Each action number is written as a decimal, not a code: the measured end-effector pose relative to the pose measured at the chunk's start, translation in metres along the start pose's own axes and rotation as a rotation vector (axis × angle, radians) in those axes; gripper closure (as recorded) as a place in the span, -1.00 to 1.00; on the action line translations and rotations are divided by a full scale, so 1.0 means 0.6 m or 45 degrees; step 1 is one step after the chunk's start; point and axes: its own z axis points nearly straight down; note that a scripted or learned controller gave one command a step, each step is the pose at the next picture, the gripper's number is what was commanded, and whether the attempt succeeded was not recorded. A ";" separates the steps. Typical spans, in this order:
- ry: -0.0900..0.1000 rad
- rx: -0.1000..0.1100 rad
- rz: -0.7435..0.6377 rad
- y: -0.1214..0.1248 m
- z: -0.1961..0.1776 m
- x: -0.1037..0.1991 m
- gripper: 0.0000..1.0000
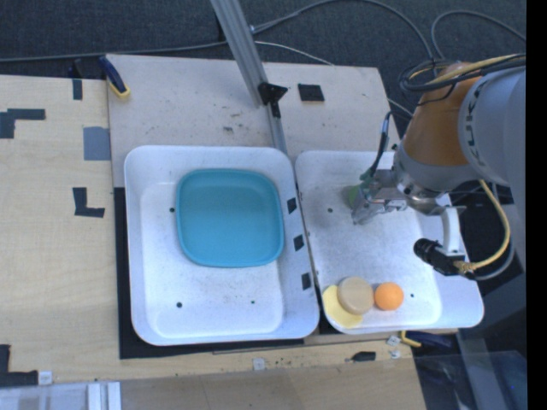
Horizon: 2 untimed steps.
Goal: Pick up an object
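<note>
From my remote station I logged the arm (461,135) reaching in from the right, its grey body and orange band hanging over the upper part of the right bin (333,229). The gripper (369,205) was low over that bin's floor, near the upper middle. I could not tell whether it was apart, together or clamped on anything; the wrist covered most of it at this slant. A small greenish patch (351,195) showed just at the gripper's left side, too small and blurred for me to identify or to say whether it was held.

Candidate objects I noted in the right bin, all at the near edge and well apart from the gripper: a round tan piece (355,295) resting on top of a flat yellow piece (333,313) at the near left corner, and an orange ball (389,296) just beside the tan piece on its right, very close or touching; I could not say which.

In the left bin (145,254) a blue square plate (229,217) lay flat, toward the far side and roughly centred.

A black cable fitting (434,256) hung off the arm over the right bin's right side. A grey metal bar (248,54) ran diagonally from the top of the view down to the seam between the bins.
</note>
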 end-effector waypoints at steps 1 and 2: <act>0.000 0.000 0.000 0.008 -0.093 0.015 1.00; 0.000 0.001 0.002 0.012 -0.166 0.005 1.00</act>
